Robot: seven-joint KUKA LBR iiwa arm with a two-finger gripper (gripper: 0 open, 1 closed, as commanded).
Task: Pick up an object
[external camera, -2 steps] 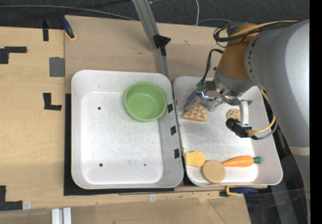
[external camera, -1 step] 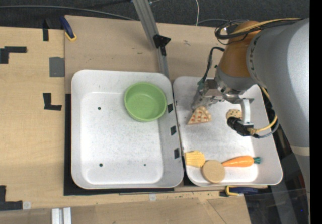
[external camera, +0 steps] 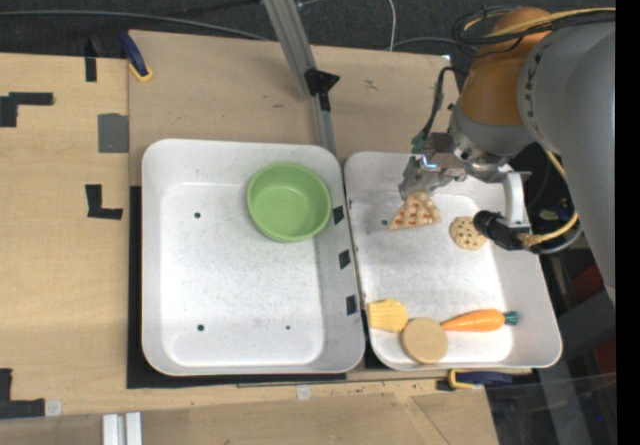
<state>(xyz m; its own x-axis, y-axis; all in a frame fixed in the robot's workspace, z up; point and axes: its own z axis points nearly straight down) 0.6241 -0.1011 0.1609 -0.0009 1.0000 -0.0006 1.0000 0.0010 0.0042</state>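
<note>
Waffle slice (external camera: 415,213) lies just under your hand (external camera: 418,181) — no lift yet, and you cannot tell whether the hand has closed on it.

Green bowl (external camera: 289,201), orange carrot (external camera: 474,321), tan checked waffle (external camera: 414,213), white speckled bins (external camera: 180,333).

The claw (external camera: 418,183) covers the top of the waffle piece (external camera: 415,214), and its tips are too blurred to read. The grey arm (external camera: 575,83) is cut by the right edge.
</note>
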